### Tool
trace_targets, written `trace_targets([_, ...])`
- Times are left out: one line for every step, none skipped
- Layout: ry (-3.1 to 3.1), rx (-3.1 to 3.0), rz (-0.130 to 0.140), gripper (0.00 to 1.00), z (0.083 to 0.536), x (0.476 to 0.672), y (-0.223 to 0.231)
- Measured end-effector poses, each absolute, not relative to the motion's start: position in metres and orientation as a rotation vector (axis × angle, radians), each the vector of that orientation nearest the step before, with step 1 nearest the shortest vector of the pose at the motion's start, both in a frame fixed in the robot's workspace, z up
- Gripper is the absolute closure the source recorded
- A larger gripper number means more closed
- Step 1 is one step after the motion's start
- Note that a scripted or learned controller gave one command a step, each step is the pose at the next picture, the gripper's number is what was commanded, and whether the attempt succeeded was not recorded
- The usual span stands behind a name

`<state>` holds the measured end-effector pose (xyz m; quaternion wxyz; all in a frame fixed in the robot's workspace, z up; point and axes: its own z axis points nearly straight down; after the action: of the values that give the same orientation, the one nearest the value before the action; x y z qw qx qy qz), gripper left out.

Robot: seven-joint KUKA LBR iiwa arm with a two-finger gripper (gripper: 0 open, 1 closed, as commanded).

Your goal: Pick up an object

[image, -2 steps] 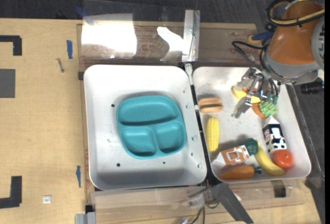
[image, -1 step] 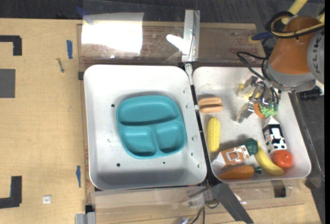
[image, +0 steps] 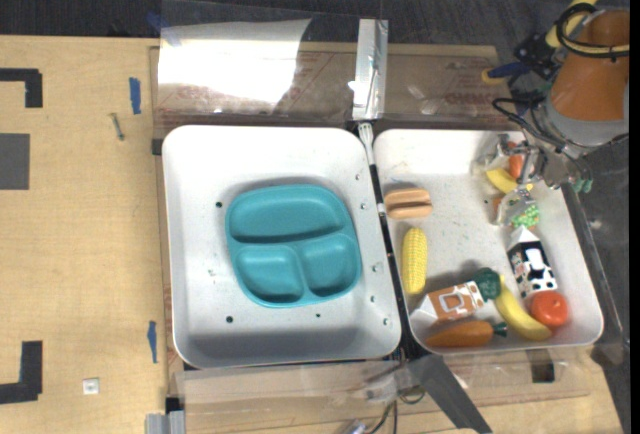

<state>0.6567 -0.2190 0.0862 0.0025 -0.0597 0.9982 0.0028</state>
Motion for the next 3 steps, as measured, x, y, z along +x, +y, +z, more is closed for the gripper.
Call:
trace_targets([3.134,-0.06,0.003,0.0,0.087,0.582,-0.221])
trace_targets([3.126,-0.064,0.002,1.0,0.099,0.586,-0.219])
trace_targets([3.127,-0.064,0.002,0.0,0.099,0.585,-0.219])
